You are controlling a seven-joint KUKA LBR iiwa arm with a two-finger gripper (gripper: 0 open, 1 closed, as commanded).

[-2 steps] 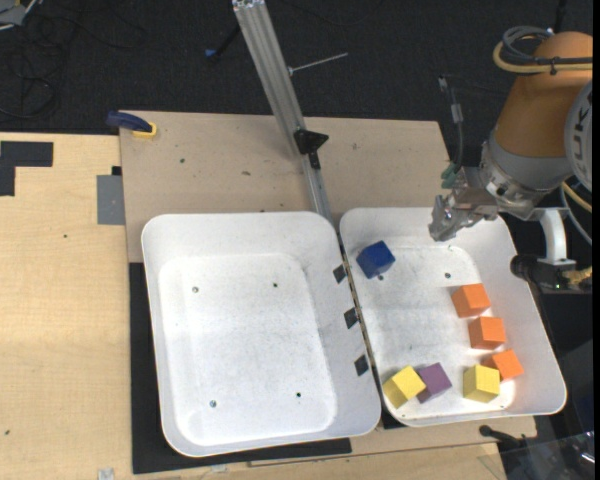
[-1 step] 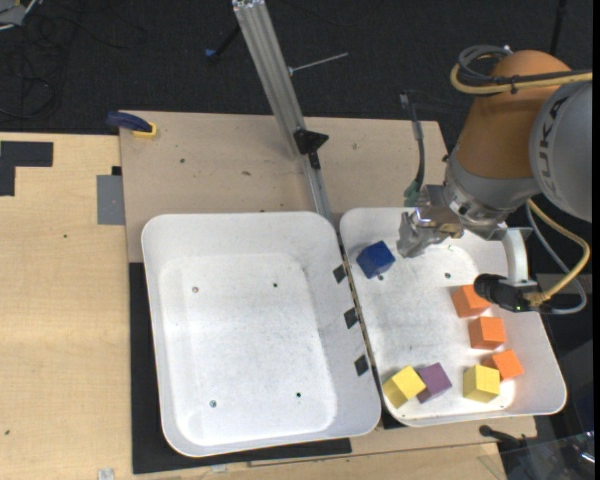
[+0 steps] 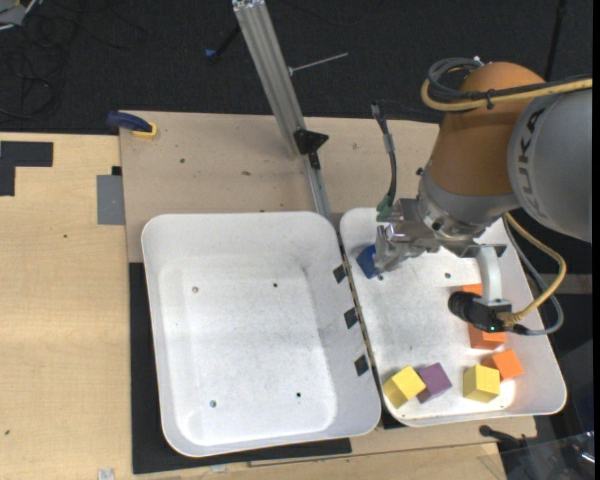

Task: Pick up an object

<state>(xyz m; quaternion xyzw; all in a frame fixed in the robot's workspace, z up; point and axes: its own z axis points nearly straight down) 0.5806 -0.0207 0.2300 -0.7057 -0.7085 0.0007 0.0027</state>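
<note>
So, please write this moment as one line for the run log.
gripper: low in right bin, at blue block | grasp: unconfirmed | near edge: yellow block, purple block

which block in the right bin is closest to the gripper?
The blue block, at the right bin's upper left, right by the gripper. The yellow, purple and orange blocks all sit along the bin's near and right edges.
</note>
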